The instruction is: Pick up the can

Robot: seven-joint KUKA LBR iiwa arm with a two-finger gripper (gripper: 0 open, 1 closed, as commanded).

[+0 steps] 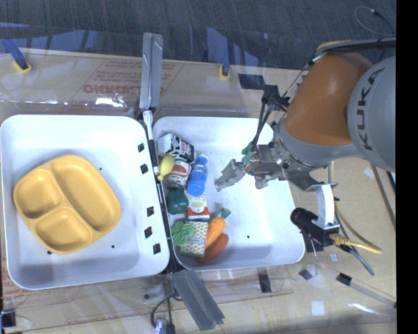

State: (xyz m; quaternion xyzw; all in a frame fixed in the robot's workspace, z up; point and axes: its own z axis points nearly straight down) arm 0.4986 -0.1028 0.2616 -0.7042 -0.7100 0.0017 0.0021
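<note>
Camera view, tool (231,175) over right bin (265,239), fingers apart, holding nothing, can (178,148) partly hidden by pile.

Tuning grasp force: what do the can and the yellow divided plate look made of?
Can: probably thin metal under a glossy printed label, judging by its dark, white and red print; too small to confirm. Yellow divided plate: looks like moulded plastic, matte to satin, with uniform colour, rounded compartments and soft highlights.
</note>
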